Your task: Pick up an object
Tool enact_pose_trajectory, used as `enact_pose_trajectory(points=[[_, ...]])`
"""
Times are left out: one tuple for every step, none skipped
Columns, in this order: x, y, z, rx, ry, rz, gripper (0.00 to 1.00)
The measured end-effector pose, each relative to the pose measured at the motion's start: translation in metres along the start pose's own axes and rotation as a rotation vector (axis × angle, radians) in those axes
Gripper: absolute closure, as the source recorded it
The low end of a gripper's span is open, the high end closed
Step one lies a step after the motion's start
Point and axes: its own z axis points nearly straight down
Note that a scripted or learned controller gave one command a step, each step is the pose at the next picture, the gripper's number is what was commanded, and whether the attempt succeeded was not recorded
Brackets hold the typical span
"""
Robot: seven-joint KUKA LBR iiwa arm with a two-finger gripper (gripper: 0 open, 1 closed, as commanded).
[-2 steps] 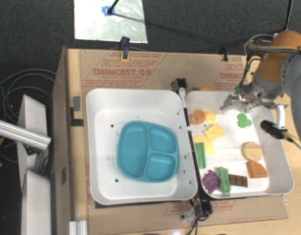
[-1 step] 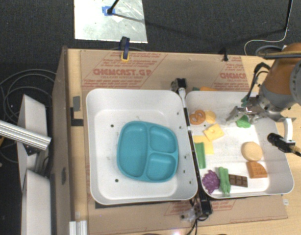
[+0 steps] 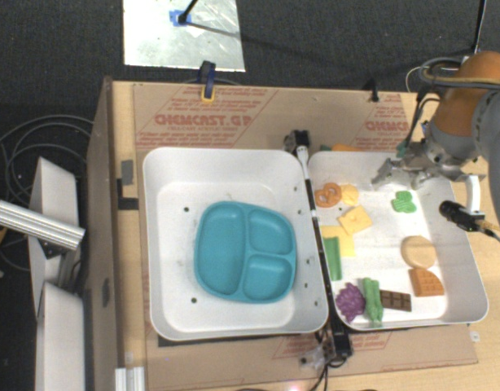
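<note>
My pincer (image 3: 413,169): it hangs over the far edge of the right bin (image 3: 476,304), near that bin's far right corner; I cannot tell its state, and nothing shows held in it.

Nearest candidate: the green piece (image 3: 404,203) lies on the bin floor just on the near side of my pincer, apart from the other items.

Other candidates: the pretzel (image 3: 328,193) and the yellow cheese wedge (image 3: 355,220) lie toward the bin's left wall; the bread roll (image 3: 418,252) and the waffle (image 3: 427,283) toward the right wall; the purple grapes (image 3: 350,300), a green vegetable (image 3: 370,300) and a chocolate bar (image 3: 395,300) crowd the near left corner.

How I would do it well: I judge the green piece the best choice, since it has bare floor on all sides; I should come straight down over its middle and close only when low on it.

Edges: the items at the left wall and the near left corner leave little room for a finger beside them; the divider between the bins is a thing to strike.

Open room: the middle of the right bin is bare, and the far right part too.

Left bin (image 3: 164,186): it carries a teal divided plate (image 3: 245,251), well apart from me.

Worktop (image 3: 258,112): a bare strip runs along its far edge.
</note>
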Motion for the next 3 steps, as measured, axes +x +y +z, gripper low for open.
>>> enact_pose_trajectory(points=[[-0.003,-0.019,0.001,0.000,-0.002,0.003,0.00],[-0.003,-0.017,-0.011,-0.005,-0.003,0.001,1.00],[-0.003,-0.017,-0.011,-0.004,-0.003,0.001,0.00]])
